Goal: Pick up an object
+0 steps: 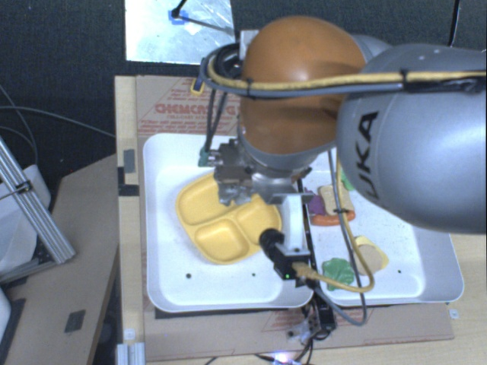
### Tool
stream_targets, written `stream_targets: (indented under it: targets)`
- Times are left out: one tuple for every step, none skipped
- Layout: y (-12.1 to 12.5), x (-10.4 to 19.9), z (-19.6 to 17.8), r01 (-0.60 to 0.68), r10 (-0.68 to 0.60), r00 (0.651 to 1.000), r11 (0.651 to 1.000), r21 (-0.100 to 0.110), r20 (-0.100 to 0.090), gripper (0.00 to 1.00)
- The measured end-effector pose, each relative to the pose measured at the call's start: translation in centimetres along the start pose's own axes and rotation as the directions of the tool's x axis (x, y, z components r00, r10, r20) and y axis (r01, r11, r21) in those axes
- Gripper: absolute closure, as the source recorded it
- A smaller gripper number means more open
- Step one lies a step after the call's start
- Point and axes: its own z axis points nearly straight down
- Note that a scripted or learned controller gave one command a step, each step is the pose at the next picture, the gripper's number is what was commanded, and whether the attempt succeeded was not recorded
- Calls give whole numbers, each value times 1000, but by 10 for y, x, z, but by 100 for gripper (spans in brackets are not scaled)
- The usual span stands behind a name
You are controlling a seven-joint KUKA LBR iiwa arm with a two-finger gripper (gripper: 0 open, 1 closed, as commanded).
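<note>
Glossy grey and orange arm shell, smooth matt yellow plastic divided plate in the left white plastic bin, brown cardboard sheet beneath.

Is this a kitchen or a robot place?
Probably a robot test lab, not a kitchen: a big grey and orange robot arm reaches over two white bins holding a yellow divided plate and small toy-like pieces.

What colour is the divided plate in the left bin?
Yellow; the divided plate shows in the camera view.

A yellow divided plate lies flat in the left bin; a green toy and other small items lie in the right.
</note>
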Motion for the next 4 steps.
stream_targets:
  targets:
    - [37,-82,-44,-10,10,1000,1000,-4,4,100]
    - [36,-77,-52,2,-2,1000,1000,-2,1,100]
    - [36,-76,-63,6,-6,1000,1000,-4,0,100]
    - [37,-76,-74,10,-10,1000,1000,-6,0,100]
